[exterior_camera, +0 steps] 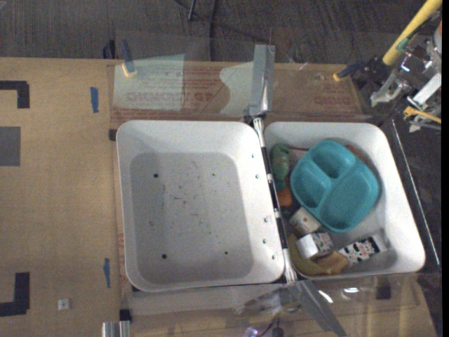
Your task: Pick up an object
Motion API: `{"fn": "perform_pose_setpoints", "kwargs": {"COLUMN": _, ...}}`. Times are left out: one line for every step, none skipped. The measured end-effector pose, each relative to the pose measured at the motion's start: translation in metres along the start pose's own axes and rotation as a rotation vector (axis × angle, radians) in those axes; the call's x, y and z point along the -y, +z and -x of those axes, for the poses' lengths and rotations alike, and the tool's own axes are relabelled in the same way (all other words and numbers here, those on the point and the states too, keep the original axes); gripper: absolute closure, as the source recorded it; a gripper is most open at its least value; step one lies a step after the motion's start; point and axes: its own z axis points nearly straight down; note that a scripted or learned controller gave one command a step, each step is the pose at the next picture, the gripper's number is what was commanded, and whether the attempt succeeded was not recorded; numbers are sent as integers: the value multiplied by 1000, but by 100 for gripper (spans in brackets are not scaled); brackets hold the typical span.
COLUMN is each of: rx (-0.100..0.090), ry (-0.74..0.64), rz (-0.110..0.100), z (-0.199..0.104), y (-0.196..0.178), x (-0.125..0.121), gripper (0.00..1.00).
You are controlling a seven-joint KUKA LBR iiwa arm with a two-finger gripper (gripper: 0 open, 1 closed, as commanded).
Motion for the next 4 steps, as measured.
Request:
{"fn": "perform_pose_setpoints", "kwargs": {"rx": -9, "ry": 101, "rz": 9, "z": 18, "y": 169, "x": 91, "gripper": 0}}
{"fn": "perform_pose_setpoints", "kwargs": {"rx": 1, "ry": 324, "rz": -4, "z": 2, "y": 137, "x": 35, "gripper": 0}}
{"fn": "perform_pose_setpoints", "kwargs": {"rx": 0, "ry": 222, "rz": -1, "z": 16, "y": 11, "x": 7, "gripper": 0}}
{"fn": "perform_pose_setpoints", "kwargs": {"rx": 1, "ry": 145, "rz": 1, "z": 4, "y": -21, "x": 20, "gripper": 0}}
